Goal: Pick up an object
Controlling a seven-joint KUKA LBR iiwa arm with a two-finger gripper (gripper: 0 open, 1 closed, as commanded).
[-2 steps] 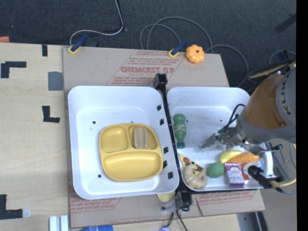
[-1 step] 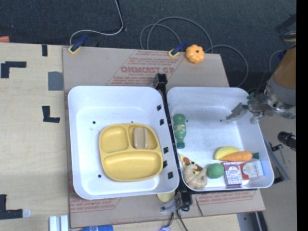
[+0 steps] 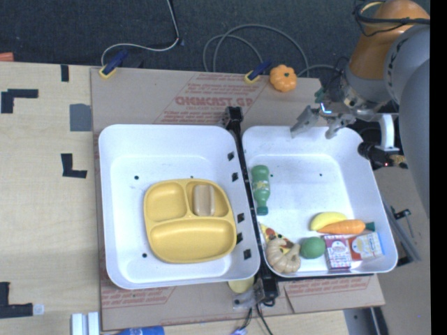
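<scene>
Partly cut off, arm [image 3: 391, 54], jaws [image 3: 318, 125] spread empty

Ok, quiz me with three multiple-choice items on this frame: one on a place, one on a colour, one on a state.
1. Where does the green bottle lie?
A. right bin, by the divider
B. on the yellow tray
C. on the cardboard

2. What colour is the divided tray?
A. blue
B. yellow
C. red

3. The gripper is:
A. closed on the carrot
B. open, holding nothing
C. closed on the bottle

Answers: 1 A, the bottle sits at the right bin's left wall. 2 B, it is plainly yellow. 3 B, its fingers spread apart above the bin's far rim; the carrot lies untouched.
</scene>
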